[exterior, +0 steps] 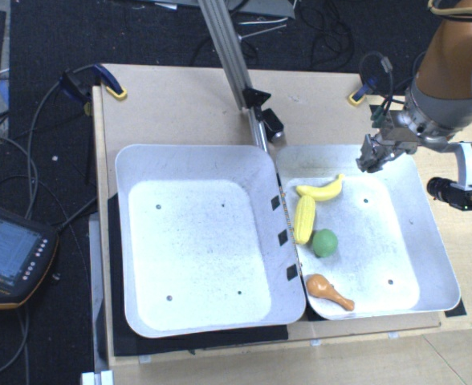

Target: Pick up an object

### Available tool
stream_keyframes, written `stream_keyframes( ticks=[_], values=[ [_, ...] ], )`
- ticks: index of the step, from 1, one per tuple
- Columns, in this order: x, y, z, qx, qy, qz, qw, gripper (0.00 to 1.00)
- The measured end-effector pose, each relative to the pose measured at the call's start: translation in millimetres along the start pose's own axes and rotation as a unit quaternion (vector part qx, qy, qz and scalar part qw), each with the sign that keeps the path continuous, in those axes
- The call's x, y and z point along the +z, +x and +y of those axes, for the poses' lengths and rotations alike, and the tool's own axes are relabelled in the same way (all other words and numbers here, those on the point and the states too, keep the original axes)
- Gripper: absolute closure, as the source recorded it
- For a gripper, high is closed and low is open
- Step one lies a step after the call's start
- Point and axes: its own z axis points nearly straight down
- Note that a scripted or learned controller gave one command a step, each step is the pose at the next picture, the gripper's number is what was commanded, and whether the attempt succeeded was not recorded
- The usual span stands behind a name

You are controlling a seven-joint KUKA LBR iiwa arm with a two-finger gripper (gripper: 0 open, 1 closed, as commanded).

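In the right bin (429, 239), corn (303, 218), banana (322, 189), green ball (324, 243) and orange gourd (329, 290) cluster by its left wall. The claw (370, 161) hovers well apart, upper right; its opening cannot be told.

1. Legible text, labels, brands, numbers, signs: none found anywhere in the view.
2. Handheld control pendant (7, 255), on the floor at the far left: its lit screen shows rows of content (too small and blurred to read); the buttons beside the screen carry no readable marks.
3. Black tabs (284, 237) along the seam between the two bins: no readable print.
4. Yellow clamps (114, 93) at the bench's far corners: no readable marking.
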Motion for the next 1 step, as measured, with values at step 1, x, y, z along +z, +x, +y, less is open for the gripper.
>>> stream_keyframes(
  ticks=[1],
  values=[
    [14.0,55.2,2.4,0.0,0.001,0.0,1.0,1.0]
  ],
)
